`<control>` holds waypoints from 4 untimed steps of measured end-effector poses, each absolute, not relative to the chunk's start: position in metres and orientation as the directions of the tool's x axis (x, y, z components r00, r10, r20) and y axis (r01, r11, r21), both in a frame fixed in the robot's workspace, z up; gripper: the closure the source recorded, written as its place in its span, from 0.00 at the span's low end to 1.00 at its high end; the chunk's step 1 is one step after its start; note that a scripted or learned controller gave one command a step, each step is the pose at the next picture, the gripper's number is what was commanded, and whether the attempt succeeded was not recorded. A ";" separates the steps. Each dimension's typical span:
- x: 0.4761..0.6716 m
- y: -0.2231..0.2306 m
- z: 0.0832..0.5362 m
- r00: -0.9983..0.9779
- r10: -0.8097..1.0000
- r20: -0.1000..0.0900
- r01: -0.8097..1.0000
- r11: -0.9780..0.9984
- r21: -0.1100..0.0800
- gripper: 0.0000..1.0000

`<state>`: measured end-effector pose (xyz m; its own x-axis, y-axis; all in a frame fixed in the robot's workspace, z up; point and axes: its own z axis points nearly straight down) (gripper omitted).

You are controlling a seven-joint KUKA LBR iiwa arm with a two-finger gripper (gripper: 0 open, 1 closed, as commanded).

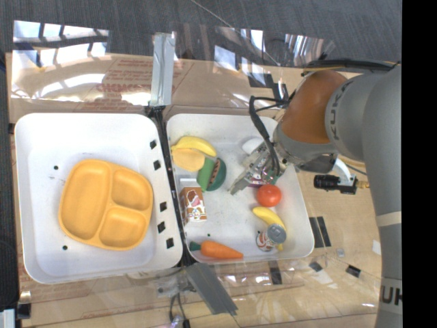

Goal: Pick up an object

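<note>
My gripper (251, 176) hangs low over the middle of the right bin (232, 125), reaching in from the right under the orange wrist band. A red tomato (269, 195) lies just below and right of it. A green and brown slice-shaped toy (212, 173) sits just to its left. Around them lie a yellow banana (194, 144) on a pale yellow piece (186, 159), a small printed box (194, 206), an orange carrot (220, 251), a second small banana (268, 216) and a small can (272, 237). The arm hides the bin's right rim.
The left bin (41, 135) holds a yellow divided tray (106, 202). A black divider with clips (166, 183) runs between the bins. The grey arm (375, 149) covers the right side of the bench.
</note>
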<state>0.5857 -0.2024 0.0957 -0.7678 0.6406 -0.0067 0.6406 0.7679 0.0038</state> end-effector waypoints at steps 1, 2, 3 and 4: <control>0.587 -0.201 0.106 -0.772 0.635 -0.008 0.635 0.772 0.004 1.00; 0.637 -0.191 0.237 -0.769 0.639 -0.014 0.639 0.769 0.006 1.00; 0.630 -0.112 0.255 -0.698 0.716 0.001 0.716 0.698 0.000 1.00; 0.638 -0.148 0.329 -0.545 0.838 -0.005 0.838 0.546 0.002 1.00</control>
<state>0.6382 -0.1482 0.3292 -0.5455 0.8381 -0.0052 0.8381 0.5455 0.0025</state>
